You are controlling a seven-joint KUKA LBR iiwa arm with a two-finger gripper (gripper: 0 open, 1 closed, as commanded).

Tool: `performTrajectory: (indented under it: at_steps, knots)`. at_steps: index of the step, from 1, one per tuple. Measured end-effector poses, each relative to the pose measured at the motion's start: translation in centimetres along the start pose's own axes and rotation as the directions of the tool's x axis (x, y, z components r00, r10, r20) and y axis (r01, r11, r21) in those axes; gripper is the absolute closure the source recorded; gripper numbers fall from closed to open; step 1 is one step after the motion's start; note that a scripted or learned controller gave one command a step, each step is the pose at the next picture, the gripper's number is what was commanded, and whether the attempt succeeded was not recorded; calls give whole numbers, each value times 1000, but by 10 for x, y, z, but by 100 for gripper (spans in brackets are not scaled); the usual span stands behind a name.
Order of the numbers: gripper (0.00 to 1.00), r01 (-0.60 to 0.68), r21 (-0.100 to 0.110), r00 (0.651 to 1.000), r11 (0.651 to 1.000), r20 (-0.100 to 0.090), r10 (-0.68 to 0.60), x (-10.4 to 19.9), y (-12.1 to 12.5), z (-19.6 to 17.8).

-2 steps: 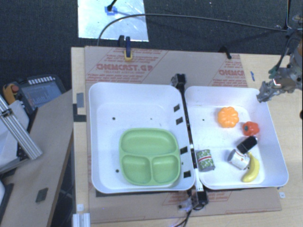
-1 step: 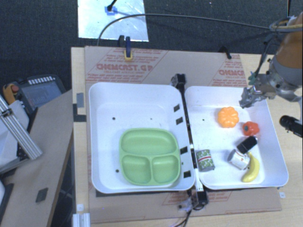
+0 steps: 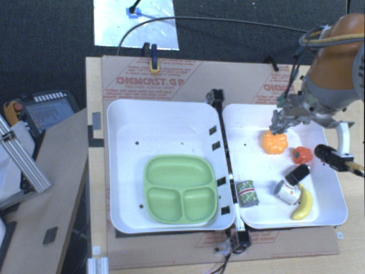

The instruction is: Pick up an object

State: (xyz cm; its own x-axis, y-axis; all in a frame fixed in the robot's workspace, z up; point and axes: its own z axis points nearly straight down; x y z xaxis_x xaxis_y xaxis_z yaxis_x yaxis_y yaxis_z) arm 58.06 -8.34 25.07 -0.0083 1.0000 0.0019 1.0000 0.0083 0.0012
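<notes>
In the right bin (image 3: 328, 218) lie an orange pepper-like fruit (image 3: 275, 142), a small red fruit (image 3: 301, 154), a yellow banana (image 3: 303, 205), a black-and-silver cylinder (image 3: 291, 183) and a small green-labelled can (image 3: 247, 193). My gripper (image 3: 278, 125) hangs at the arm's end right above the orange fruit, its tips at the fruit's top. The tips are too dark and small to show how they stand. Nothing is visibly lifted.
The left bin (image 3: 122, 153) holds a green divided plate (image 3: 179, 188). Black clips (image 3: 217, 131) run along the seam between the bins. A clamp (image 3: 154, 59) sits at the cardboard's far edge, and a teach pendant (image 3: 48, 112) lies on the left bench.
</notes>
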Motion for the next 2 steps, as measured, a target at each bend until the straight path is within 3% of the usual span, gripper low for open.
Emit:
performTrajectory:
  at_steps: [2]
  knots:
    - [100, 2, -1, 1000, 1000, -1, -2, 106, -21, 4]
